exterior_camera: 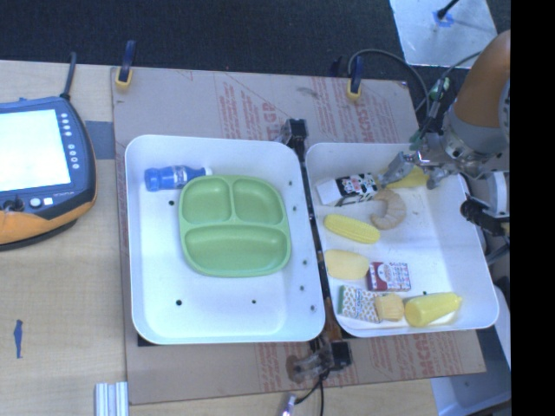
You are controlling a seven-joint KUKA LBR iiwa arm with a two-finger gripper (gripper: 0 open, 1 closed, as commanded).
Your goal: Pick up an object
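Yellow object (414,178) — pincer (404,168) low over it, arm slanting in.

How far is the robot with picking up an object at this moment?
Done: nothing is lifted; the corn cob, croissant and cartons lie in the right bin. In hand: the hand is low at that bin's far edge, near a yellow object; a grip cannot be confirmed. Left: grasping and lifting an item.
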